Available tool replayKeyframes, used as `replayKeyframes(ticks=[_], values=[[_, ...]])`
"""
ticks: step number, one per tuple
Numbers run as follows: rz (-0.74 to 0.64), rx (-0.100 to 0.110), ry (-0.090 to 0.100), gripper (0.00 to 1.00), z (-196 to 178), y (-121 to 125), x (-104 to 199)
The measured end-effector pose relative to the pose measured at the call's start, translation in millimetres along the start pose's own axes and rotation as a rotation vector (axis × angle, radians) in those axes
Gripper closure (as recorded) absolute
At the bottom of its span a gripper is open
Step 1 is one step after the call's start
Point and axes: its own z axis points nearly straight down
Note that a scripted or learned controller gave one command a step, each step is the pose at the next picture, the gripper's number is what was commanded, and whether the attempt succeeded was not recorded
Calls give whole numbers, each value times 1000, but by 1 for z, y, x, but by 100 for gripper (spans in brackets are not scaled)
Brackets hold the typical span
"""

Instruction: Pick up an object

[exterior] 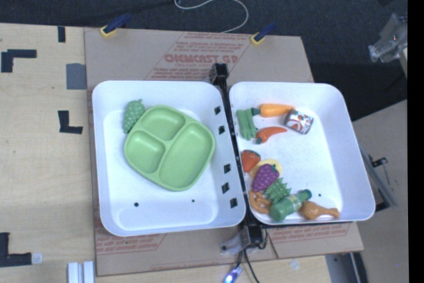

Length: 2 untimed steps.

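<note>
Grey arm part [391,43] cut off at right edge, blurred; fingers not discernible. Green grapes [133,114] partly under plate [169,148] rim. Toy pile [278,195] overlapping, individual pieces hard to separate.

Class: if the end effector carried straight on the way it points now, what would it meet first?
Probably nothing in the bins: the end effector sits beyond the right bin, over dark floor. Its heading and height are unclear.
</note>
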Motion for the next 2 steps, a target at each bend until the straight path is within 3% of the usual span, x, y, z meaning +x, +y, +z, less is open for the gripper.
replayKeyframes(ticks=[1,2], values=[[9,1,1,100,11,-39,-64],[6,6,2,100,67,-44,-109]])
